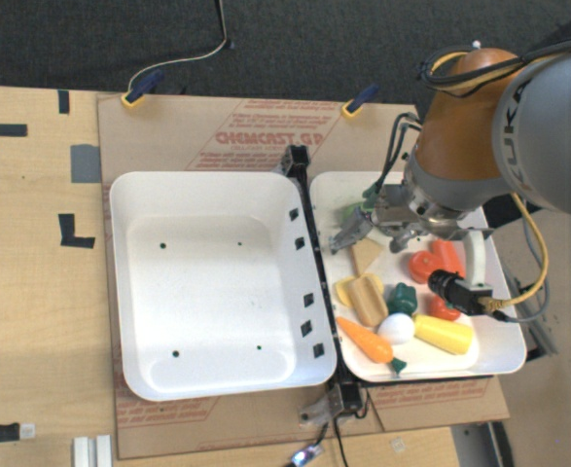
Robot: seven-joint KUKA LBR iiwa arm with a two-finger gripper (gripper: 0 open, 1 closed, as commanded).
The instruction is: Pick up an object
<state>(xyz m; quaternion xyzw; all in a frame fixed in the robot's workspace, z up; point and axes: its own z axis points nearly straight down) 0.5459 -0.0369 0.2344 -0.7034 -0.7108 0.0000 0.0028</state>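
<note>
Several toy foods, including a carrot and white egg, filled the right bin below the gripper; its jaws' state was unclear.

Hand low in right bin above toy foods

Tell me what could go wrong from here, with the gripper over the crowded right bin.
1. The toys lie packed together: the carrot, the white egg and the yellow piece touch or nearly touch, so a grasp may catch two things or push one aside.
2. The gripper hangs close to the divider between the bins; coming down there, it may hit that wall.
3. The cable loops low over the right bin and may snag a toy.
</note>
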